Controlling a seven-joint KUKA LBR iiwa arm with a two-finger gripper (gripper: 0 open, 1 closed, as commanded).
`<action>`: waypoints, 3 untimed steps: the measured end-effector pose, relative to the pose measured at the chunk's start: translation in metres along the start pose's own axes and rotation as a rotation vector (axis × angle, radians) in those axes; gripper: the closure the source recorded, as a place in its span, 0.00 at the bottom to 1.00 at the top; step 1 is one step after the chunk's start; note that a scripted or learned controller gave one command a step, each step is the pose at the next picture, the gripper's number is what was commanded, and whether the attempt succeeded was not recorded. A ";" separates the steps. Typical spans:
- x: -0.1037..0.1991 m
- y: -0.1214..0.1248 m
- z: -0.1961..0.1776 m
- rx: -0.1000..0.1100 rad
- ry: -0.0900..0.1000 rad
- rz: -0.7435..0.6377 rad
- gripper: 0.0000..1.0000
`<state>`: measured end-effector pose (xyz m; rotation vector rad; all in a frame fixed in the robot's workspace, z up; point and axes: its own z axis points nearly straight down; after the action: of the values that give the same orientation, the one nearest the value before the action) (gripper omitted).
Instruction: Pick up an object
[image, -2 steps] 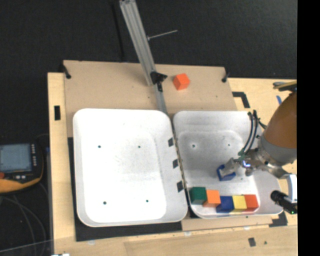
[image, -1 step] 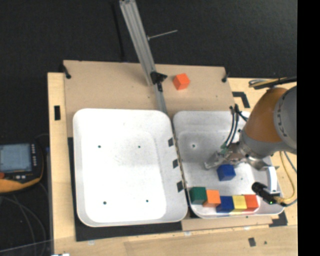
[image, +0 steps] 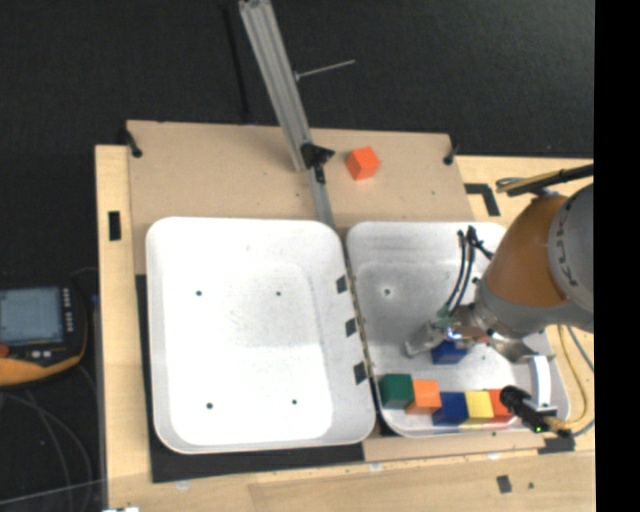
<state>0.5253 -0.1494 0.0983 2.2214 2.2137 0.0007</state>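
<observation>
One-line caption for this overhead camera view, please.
Gripper low in the right bin over a blue block; coloured blocks line its near edge.

The arm (image: 545, 265) is reaching in from the right over the right bin, its orange band showing above the wrist, bending down toward the bin's front half. The gripper (image: 440, 343) is pointing left and appears to be pinching something blue
</observation>
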 end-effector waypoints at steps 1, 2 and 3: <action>-0.001 0.001 -0.011 -0.005 0.000 0.008 1.00; 0.068 0.018 -0.103 -0.006 0.004 -0.013 1.00; 0.145 0.040 -0.119 0.001 0.006 -0.015 1.00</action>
<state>0.5657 -0.0042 0.2168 2.2088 2.2336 0.0065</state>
